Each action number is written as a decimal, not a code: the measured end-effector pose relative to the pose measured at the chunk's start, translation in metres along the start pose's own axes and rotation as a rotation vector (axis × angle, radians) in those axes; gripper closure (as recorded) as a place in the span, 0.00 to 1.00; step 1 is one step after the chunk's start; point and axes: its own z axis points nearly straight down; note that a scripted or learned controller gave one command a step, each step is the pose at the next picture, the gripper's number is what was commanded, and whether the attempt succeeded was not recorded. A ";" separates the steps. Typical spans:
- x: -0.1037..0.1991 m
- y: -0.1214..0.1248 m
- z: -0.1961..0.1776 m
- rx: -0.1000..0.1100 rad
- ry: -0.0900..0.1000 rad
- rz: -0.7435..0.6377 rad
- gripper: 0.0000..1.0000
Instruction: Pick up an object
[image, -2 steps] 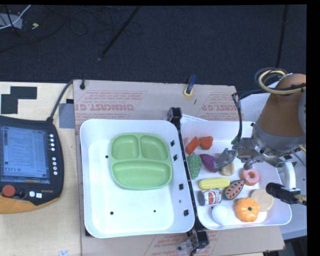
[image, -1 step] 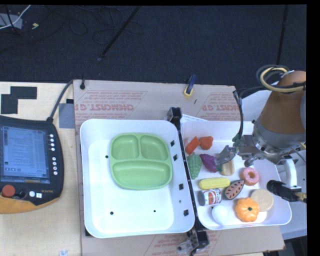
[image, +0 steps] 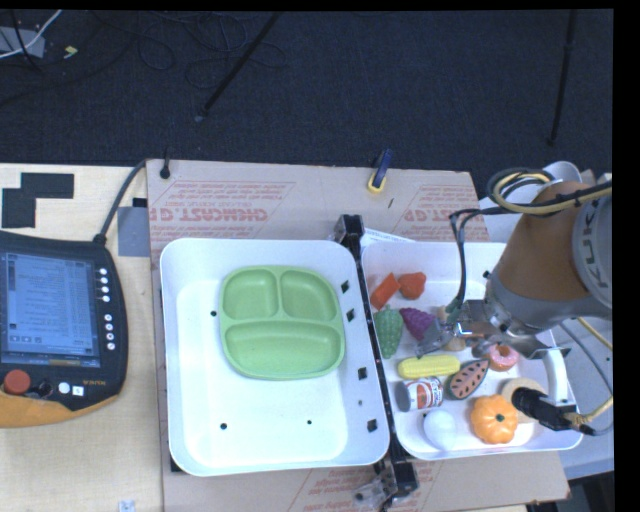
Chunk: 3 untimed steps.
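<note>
Camera view has the gripper (image: 452, 333) low in the right bin (image: 405, 262), over toy corn (image: 428, 367); can't tell its grip state.

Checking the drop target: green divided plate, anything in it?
Empty. All three compartments of the green plate show bare green; the toy food lies in the right bin.

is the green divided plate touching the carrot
Apart. The camera view shows the green plate in the left bin and the carrot in the right bin, with both bin walls between them.
</note>
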 end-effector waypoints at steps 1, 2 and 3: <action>0.005 -0.002 0.052 -0.018 -0.002 0.002 0.00; 0.005 0.006 0.053 -0.029 -0.003 0.002 0.00; 0.004 -0.003 0.052 -0.003 0.000 0.008 1.00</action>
